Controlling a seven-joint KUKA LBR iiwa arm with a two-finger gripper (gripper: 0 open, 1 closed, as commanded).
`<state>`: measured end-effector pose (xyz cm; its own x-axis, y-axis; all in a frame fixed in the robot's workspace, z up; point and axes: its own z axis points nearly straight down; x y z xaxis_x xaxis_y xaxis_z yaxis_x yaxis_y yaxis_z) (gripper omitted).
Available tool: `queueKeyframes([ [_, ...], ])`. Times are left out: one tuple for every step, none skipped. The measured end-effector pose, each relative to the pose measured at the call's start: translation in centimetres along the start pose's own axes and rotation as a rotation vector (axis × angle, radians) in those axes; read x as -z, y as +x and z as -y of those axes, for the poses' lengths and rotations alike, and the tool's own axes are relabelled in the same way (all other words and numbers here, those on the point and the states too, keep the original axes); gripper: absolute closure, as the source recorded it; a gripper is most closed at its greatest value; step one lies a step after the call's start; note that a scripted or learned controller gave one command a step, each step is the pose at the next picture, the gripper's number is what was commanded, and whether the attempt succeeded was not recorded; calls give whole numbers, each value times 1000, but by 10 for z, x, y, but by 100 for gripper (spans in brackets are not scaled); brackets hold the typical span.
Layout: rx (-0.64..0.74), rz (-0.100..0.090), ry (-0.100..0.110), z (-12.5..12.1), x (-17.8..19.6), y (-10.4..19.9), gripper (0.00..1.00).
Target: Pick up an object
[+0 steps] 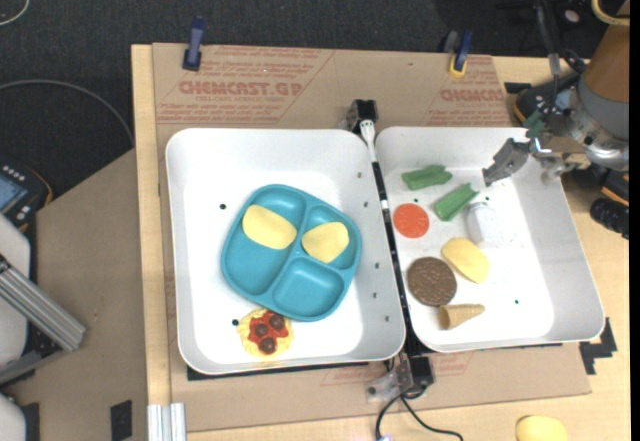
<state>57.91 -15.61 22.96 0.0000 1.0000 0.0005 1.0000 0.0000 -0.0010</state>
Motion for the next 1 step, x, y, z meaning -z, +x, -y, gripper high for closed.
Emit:
queueKeyframes([
  [1,1,-3,-1,11,0,100],
])
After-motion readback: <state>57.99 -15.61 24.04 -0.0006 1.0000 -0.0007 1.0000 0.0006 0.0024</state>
